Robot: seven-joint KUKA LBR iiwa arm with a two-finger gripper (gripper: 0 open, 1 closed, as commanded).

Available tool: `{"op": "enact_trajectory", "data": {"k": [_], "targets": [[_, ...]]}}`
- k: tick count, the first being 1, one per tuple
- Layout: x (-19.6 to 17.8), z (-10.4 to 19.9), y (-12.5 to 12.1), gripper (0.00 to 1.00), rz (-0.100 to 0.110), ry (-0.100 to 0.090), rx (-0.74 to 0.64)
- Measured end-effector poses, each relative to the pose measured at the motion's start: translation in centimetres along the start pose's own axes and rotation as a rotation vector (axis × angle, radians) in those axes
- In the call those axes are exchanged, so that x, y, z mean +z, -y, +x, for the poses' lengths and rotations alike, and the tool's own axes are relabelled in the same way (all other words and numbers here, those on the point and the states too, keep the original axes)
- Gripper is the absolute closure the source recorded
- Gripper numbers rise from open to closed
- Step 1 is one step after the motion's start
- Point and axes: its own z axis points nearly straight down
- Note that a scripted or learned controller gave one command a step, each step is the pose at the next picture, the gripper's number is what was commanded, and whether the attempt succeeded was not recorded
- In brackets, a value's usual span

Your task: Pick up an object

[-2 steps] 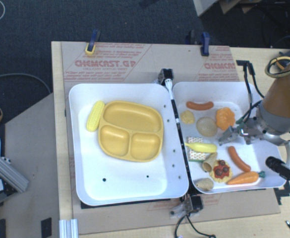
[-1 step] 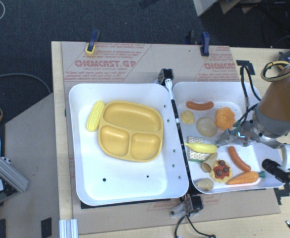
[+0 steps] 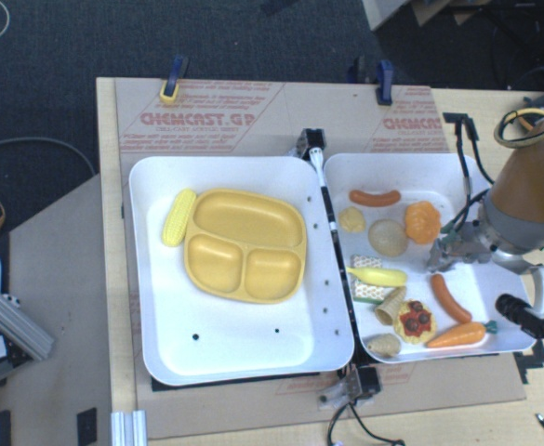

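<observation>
Tool [image 3: 436, 259] low in right bin [image 3: 457, 170], grip state can't tell, sausage [image 3: 449, 298] just below it, orange [image 3: 422, 221] just above-left, banana [image 3: 377, 275] to its left.

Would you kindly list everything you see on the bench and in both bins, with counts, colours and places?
Shallow white plastic bins: 2, white, side by side on the bench.
Yellow divided plastic tray: 1, yellow, left bin.
Yellow toy corn cob: 1, yellow, left bin, against the tray's left edge.
Toy sausages: 2, red-orange, right bin, one far, one near the claw.
Orange toy fruit: 1, orange, right bin.
Toy banana: 1, yellow, right bin, left side.
Toy carrot: 1, orange, right bin, near edge.
Toy tart with red berries: 1, tan and red, beside the carrot.
Beige round toys: 3, beige, right bin.
Spring clamps: 2, blue, far bench edge.
Arm's claw: 1, grey, over the right bin.
</observation>
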Motion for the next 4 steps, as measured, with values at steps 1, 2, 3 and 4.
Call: {"op": "enact_trajectory", "data": {"k": [1, 2, 3, 4], "targets": [[-5.1, -0.3, 1.0, 1.0, -0.003, 0.002, 0.001], [-11.5, -0.2, 0.8, 1.0, -0.009, 0.004, -0.002], [-13.1, -0.2, 0.7, 1.0, -0.005, 0.003, -0.001], [-13.9, 4.4, -1.0, 1.0, -0.005, 0.002, -0.004]]}}
